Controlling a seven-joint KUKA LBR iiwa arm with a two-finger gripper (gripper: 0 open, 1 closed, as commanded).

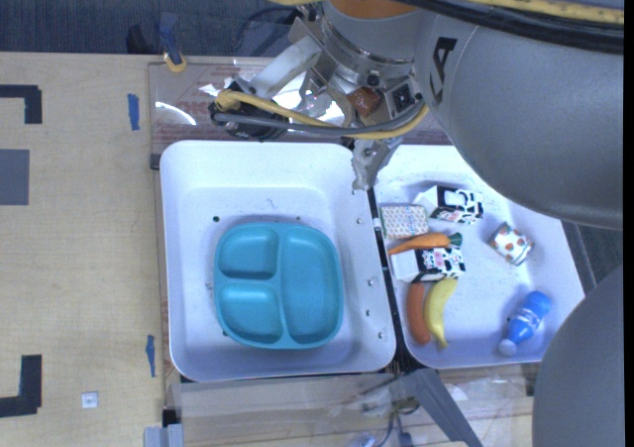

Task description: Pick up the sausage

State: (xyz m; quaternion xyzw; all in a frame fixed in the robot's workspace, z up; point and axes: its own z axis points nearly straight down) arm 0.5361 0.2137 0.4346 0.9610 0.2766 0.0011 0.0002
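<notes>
The sausage (pixel 417 314) is a short reddish-brown piece lying at the front left of the right bin (pixel 555 356), side by side with a yellow banana (pixel 439 311). My gripper (pixel 365 173) hangs under the grey wrist, over the seam between the two bins near their far edge. It is well behind the sausage and apart from it. Nothing shows in its grasp. The large arm body covers the far right of the right bin.
In the right bin lie a carrot (pixel 424 242), two cow-patterned cartons (pixel 458 203) (pixel 440 261), a checked packet (pixel 401 220), a small white and red item (pixel 510 244) and a blue bottle (pixel 526 321). The left bin (pixel 188 187) holds a blue divided plate (pixel 279 284).
</notes>
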